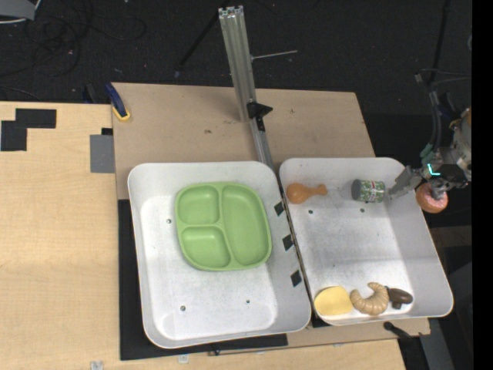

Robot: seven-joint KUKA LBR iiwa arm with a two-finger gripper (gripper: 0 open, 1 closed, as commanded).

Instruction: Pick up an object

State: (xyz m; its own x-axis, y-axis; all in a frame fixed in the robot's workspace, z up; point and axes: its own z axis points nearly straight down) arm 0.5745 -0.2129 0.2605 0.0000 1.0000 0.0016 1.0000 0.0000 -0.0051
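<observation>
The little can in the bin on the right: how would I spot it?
Find the right white bin. Along its far edge, near the right corner, lies the small can on its side. Unlike the orange pear-shaped toy beside it, it is grey with a green label.

Small grey-green can (370,190) on its side near right bin's far wall, orange pear-shaped toy (305,193) left of it, yellow disc (333,302), tan croissant (371,298), brown piece (399,297) along near edge

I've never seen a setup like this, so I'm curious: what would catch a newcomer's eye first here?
Probably the bright green plate, split into three compartments, lying in the left bin. In the right bin, small things sit along the edges: an orange piece and a can at the far side, a yellow piece and a tan curl in the near corner. The gripper hovers at that bin's right rim.
</observation>
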